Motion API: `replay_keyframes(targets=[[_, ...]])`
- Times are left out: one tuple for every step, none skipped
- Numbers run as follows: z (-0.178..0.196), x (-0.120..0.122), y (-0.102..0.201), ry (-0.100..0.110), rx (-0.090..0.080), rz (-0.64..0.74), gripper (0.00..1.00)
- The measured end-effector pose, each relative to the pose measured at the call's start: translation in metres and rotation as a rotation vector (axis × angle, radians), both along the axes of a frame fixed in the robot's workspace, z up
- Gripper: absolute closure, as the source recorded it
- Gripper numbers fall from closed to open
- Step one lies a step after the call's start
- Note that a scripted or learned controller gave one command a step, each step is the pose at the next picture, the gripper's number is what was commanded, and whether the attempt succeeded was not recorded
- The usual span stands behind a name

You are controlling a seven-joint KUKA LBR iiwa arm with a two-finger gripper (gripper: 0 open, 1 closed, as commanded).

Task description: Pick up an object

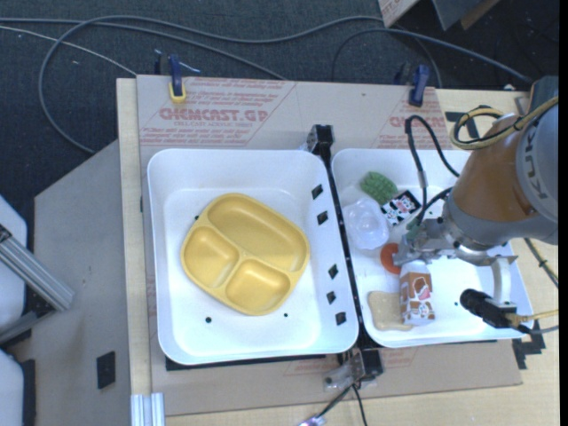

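Near the table's front edge, a small carton stands in the right bin under the end effector, whose grip state cannot be told; yellow tray fills the left bin.

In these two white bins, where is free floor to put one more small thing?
Left bin: bare strips all around the yellow tray, widest below it near the front wall. Right bin: crowded; green piece, clear cup, carton and the arm cover most of it.

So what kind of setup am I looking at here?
Likely a lab test bench for robot picking: two white bins clamped to a board, loose cables on dark carpet, and toy items such as a yellow divided plate.
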State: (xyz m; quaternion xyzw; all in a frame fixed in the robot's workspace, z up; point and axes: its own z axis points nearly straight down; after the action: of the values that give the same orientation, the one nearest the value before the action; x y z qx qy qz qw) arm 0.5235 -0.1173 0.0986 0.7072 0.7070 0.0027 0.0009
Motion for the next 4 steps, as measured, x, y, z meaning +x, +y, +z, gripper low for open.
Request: replay_keyframes(targets=[[0.055,-0.005,0.008,0.001,-0.003,0.002,1.00],[0.118,0.002,0.008,-0.001,-0.004,0.002,1.00],[0.145,0.003,0.008,0.000,-0.003,0.001,1.00],[0.140,0.015,0.057,0.004,-0.001,0.006,1.00]])
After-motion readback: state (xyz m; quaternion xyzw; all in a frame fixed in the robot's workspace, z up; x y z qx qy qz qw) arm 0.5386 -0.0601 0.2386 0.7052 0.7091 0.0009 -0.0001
